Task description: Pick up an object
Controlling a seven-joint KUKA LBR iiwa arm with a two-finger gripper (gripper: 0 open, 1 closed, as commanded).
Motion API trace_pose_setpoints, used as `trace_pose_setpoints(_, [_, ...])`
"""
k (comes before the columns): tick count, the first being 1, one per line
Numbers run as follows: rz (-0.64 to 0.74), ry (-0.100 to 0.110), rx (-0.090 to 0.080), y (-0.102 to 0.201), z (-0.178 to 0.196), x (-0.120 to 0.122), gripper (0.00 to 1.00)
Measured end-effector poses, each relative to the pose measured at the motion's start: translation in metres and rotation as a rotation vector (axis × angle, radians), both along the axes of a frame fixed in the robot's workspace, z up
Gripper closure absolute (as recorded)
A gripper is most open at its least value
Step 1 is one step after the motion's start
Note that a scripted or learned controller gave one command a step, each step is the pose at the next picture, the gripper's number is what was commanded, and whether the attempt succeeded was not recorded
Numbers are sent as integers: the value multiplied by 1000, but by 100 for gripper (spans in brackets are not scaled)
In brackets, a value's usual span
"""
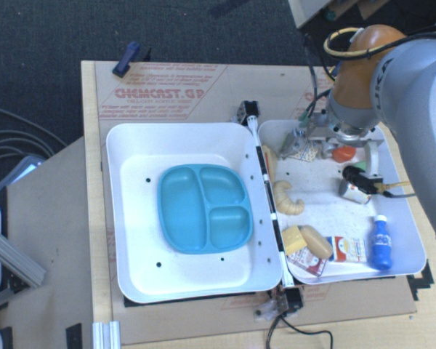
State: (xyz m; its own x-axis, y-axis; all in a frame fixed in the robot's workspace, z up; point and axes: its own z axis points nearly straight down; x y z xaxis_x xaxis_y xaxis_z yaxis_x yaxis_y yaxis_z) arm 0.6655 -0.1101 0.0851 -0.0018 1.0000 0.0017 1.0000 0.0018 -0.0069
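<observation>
My gripper (317, 135) hangs low over the far end of the right bin (410, 227). It is close above a crumpled grey-green packet (296, 148), with a small red object (344, 153) just to its right. Nearer the front of this bin lie a croissant (288, 199), a bread roll (316, 241) on a yellow block (293, 237), a red and white carton (346, 249) and a blue bottle (380, 243). A pale stick-shaped thing (267, 163) rests along the bin's left wall. I see nothing held in the gripper.
The left bin (131, 151) holds a blue divided plate (205, 208). A black clip (248, 110) sits at the far end of the wall between the bins. The bench's cardboard top (160, 89) bears a small blue object (126, 59) at its far left corner.
</observation>
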Motion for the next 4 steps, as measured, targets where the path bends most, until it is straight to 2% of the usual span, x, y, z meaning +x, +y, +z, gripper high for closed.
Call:
trace_pose_setpoints(2, [-2, -2, -1, -28, 0, 0, 0])
trace_pose_setpoints(3, [-1, 1, 0, -2, 0, 0, 0])
trace_pose_setpoints(4, [-1, 0, 0, -12, 0, 0, 0])
